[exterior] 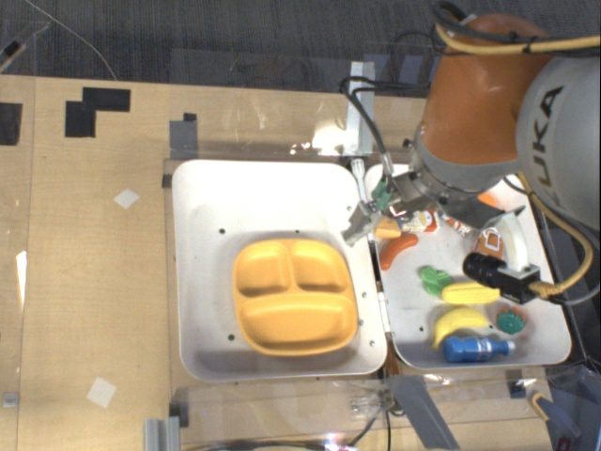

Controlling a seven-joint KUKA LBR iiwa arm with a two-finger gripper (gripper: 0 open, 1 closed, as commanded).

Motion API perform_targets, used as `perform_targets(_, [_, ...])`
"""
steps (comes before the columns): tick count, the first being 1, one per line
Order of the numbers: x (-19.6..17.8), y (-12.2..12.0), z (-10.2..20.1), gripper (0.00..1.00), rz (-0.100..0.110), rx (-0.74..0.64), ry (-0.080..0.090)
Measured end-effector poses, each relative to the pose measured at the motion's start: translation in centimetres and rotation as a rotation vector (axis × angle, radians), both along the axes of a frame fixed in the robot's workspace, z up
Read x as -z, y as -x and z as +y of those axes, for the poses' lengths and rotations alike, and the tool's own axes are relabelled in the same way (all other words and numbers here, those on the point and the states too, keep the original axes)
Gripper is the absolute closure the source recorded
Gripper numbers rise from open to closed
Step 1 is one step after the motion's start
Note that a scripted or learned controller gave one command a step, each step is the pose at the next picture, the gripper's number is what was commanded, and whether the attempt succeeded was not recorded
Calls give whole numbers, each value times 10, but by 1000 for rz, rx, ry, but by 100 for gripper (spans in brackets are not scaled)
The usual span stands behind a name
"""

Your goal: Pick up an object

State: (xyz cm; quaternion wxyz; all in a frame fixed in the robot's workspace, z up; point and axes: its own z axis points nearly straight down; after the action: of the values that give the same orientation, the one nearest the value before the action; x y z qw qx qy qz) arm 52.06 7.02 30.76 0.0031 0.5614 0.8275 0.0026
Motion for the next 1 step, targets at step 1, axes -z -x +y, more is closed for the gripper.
perform_targets(1, [113,-23,35,0,15,184,3])
